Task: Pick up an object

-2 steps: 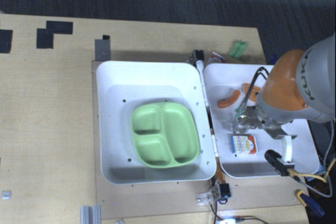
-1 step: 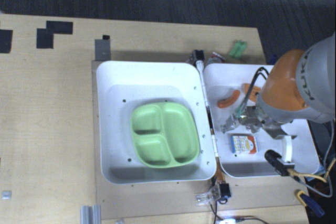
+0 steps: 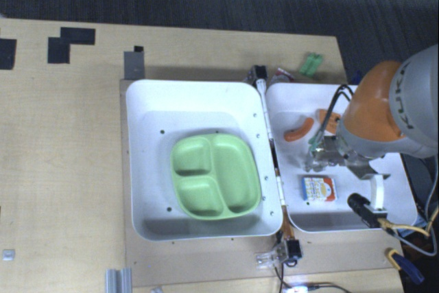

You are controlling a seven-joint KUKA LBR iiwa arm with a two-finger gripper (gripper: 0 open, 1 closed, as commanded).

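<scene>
Camera view is looking down on a pale wooden bench [image 3: 68,182] that is carrying two white bins side by side, so that things can be taken from one of them within the arm's reach. The left bin [image 3: 147,106] is holding a green divided plate [image 3: 216,175], which is lying flat in the middle of the floor, well apart from the robot. The grey arm [image 3: 384,106] is reaching in from the right over the right bin [image 3: 291,103], bending at its orange band so that the wrist is pointing down and leftward into the tray. The gripper [image 3: 319,156] is hanging low near the middle of this bin; whether it is apart or together I cannot tell, and nothing is showing in its hold. A small packet [image 3: 318,189] with blue and orange print is lying flat just beside the gripper, on the near side, and it is looking like the likeliest thing to be picked. An orange sausage [image 3: 299,130] is lying at a slant on the far side, near the bin's left wall. A little green piece [image 3: 311,65] is sitting outside the bins on the bench behind them.
</scene>
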